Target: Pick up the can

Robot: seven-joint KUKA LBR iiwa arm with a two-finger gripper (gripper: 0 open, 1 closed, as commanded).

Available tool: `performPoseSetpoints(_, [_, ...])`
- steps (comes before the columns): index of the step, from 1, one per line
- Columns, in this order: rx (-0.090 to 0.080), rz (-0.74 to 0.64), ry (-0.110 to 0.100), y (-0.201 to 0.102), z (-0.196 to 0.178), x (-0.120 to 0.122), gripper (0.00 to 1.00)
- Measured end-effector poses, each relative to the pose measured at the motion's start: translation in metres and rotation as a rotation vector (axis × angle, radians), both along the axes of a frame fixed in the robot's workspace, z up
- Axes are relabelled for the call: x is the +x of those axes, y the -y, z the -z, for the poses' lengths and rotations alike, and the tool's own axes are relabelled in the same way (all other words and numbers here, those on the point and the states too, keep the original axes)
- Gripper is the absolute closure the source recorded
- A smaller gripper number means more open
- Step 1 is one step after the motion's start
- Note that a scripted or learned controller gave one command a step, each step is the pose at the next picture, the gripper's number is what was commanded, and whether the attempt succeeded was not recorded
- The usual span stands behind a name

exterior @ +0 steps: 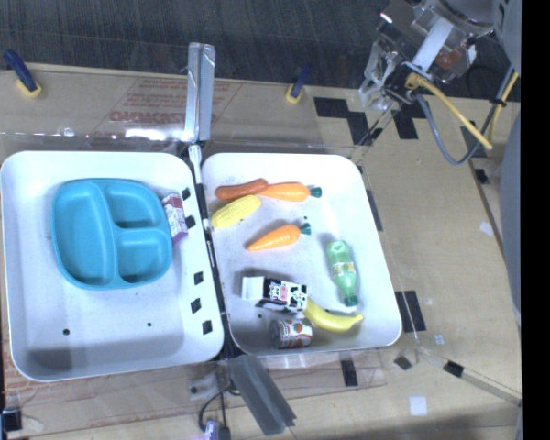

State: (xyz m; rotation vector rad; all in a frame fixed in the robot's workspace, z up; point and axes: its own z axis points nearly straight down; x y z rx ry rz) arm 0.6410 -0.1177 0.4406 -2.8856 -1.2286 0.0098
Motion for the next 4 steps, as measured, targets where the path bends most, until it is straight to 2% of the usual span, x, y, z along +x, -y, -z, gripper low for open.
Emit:
performPoseSetpoints(1, [0.001, -0.212, 0.001, -0.118, 0.011, 0.008, 1.0])
performPoseSetpoints(2, [-0.001, -0.28, 0.005, -0.098, 0.0, 0.007, 1.0])
performPoseSetpoints(3, [0.0, -0.399, 0.008, -0.155, -0.001, 0.015, 1.0])
performPoseSetpoints(4, [0.001, -0.526, 0.009, -0.258, -0.002, 0.007, 1.0])
